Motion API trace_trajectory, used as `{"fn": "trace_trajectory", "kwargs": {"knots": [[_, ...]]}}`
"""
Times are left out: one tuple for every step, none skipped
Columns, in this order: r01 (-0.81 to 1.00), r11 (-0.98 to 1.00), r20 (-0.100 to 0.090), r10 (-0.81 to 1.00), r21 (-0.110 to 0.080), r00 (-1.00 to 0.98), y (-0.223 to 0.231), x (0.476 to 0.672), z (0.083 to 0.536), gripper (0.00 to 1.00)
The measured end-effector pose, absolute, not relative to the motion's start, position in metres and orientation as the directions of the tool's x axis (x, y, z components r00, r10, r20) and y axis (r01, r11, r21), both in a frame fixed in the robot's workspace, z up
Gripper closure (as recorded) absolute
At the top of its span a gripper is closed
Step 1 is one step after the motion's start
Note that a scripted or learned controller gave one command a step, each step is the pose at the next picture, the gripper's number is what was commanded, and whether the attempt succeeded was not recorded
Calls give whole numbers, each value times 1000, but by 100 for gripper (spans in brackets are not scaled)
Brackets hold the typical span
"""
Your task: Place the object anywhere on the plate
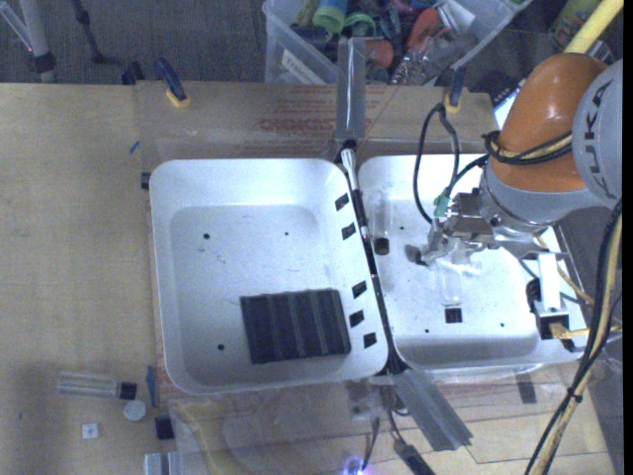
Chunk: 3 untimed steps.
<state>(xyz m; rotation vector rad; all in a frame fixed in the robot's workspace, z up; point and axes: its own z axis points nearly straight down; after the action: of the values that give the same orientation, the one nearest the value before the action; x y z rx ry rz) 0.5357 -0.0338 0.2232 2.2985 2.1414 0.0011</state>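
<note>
The plate point(295, 326) is a black ribbed slab lying flat on the floor of the left bin point(188, 191), toward its front. A small black square object point(453, 315) lies on the floor of the right bin point(495, 339), near the front. My gripper point(447, 255) hangs low over the middle of the right bin, a short way behind that square object and apart from it. The grey wrist and its orange band point(554, 87) hide the bin's back right part.
A small dark piece point(382, 248) sits by the divider between the bins. Black tags point(358, 290) run along the left bin's right wall. A clear box of mixed items point(396, 13) stands behind the bins. Cables point(430, 156) loop over the right bin's back.
</note>
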Motion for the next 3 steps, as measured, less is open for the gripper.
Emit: {"fn": "trace_trajectory", "kwargs": {"knots": [[1000,-23,0,1000,-2,23,36,564,184,100],[665,747,-4,665,4,-747,44,600,193,100],[87,996,-7,87,3,-996,61,611,232,100]]}}
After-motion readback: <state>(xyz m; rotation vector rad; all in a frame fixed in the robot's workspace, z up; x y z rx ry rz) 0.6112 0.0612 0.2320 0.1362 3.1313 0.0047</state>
